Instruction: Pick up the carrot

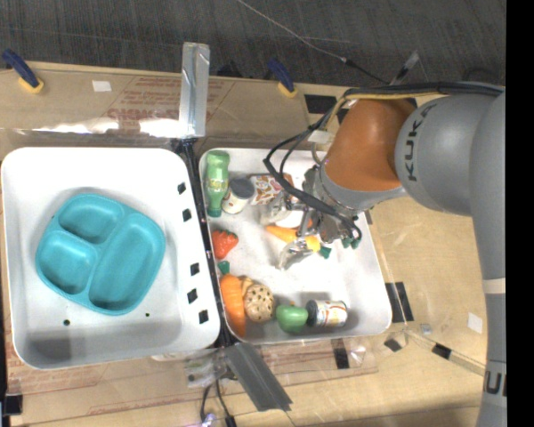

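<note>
Closest to the camera, along the bottom wall of the right bin (378,278), there's a little row of stuff: an orange pumpkin-looking thing (232,302), a speckled cookie (259,302) leaning on it, a green pepper (292,318) and a small jar (329,312) lying on its side. Over in the left bin (18,238) sits a teal divided plate (100,252), pretty much in the middle. Going further up the right bin, a strawberry (223,242) sits by the left wall. The carrot (285,234) is mid-bin, orange, lying roughly sideways with its green end toward the right. The gripper (301,245) is down right on top of it, metal fingers touching or just beside it, but honestly can't tell if they're spread or pinched, the wrist hides too much. Past that, a green bottle (216,181) stands near the bin's top-left corner, with a small white jar (236,196) and a printed packet (269,189) next to it. The grey arm (445,154) with its orange band comes in from the right.
</note>
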`<state>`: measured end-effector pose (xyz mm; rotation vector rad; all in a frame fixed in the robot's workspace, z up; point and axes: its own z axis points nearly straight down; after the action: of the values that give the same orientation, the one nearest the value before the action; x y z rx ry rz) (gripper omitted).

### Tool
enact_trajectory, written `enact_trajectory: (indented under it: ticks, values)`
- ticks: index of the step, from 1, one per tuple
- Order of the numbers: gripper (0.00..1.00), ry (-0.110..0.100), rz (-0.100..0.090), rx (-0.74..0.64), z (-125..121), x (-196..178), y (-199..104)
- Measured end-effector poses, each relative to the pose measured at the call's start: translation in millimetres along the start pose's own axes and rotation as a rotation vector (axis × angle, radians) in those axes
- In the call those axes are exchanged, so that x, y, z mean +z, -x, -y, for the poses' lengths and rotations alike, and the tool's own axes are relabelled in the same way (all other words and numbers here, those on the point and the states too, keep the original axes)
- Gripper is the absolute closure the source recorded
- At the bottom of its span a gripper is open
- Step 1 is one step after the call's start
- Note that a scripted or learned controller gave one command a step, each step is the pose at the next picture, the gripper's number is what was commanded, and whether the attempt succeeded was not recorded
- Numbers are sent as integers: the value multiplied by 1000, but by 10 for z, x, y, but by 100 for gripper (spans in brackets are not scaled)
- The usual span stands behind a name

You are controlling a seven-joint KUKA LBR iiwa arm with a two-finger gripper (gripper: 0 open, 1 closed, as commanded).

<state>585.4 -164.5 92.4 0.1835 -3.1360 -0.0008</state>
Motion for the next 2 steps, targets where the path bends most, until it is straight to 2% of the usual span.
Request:
enact_trajectory:
  ticks: [1,2]
  values:
    - [100,-1,3,-8,-16,-111,20]
    - [100,-3,6,-34,-180,-740,-268]
